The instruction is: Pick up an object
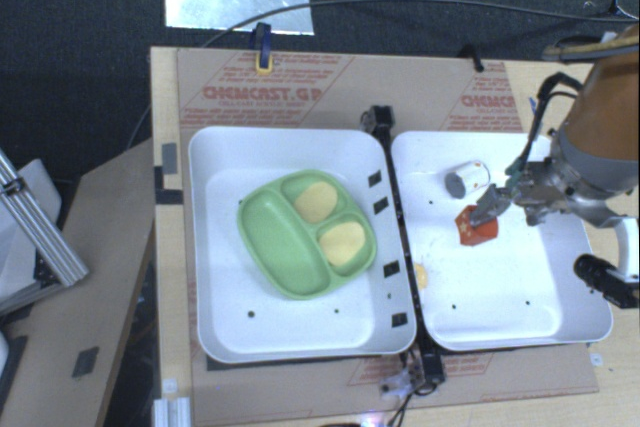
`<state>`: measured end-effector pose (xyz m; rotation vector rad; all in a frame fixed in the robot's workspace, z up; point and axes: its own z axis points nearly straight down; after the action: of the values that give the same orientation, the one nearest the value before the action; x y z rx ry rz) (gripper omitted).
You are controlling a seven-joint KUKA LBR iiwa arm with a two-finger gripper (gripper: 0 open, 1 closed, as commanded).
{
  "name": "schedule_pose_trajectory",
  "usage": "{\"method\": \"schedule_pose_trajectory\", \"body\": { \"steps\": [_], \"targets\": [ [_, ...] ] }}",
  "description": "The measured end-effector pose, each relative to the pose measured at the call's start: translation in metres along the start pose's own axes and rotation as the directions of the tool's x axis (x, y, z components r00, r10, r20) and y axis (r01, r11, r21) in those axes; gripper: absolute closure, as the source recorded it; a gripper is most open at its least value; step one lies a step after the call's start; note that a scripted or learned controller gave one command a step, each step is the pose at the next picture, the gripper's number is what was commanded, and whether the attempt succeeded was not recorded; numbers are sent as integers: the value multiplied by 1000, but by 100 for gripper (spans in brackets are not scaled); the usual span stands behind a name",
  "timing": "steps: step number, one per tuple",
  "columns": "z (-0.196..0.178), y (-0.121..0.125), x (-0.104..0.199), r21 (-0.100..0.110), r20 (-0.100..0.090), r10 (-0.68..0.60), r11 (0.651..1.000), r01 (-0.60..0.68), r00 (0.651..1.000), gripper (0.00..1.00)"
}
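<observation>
On the right side of the frame, the grey arm with its orange band reaches over the right shallow white plastic bin (pixel 520 310), and its pincer (pixel 490 210) hangs directly above a small red, flat-looking object (pixel 477 228) near that bin's middle. From this slanted view I cannot tell how wide the pincer stands or whether it has hold of anything; the red piece appears to lie on the bin floor under the tip. Just up and left of it sits a small grey and white cylinder (pixel 466 180) on its side, close by but apart. In the left white bin (pixel 215 315) rests a light green divided plastic plate (pixel 270 250) with two pale yellow rounded pieces (pixel 330 220) in its compartments. The red piece looks like the nearest target. To grasp it well, the tip should probably centre over it, descend straight until it nearly meets the bin floor, and close across the narrower side, keeping clear of the cylinder so it does not roll.
</observation>
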<state>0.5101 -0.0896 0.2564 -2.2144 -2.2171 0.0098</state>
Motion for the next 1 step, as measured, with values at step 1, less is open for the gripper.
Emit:
{"method": "schedule_pose_trajectory", "body": {
  "steps": [1],
  "targets": [
    [-6,2,0,-11,1,-2,1000,2,1000,0]
  ]
}}
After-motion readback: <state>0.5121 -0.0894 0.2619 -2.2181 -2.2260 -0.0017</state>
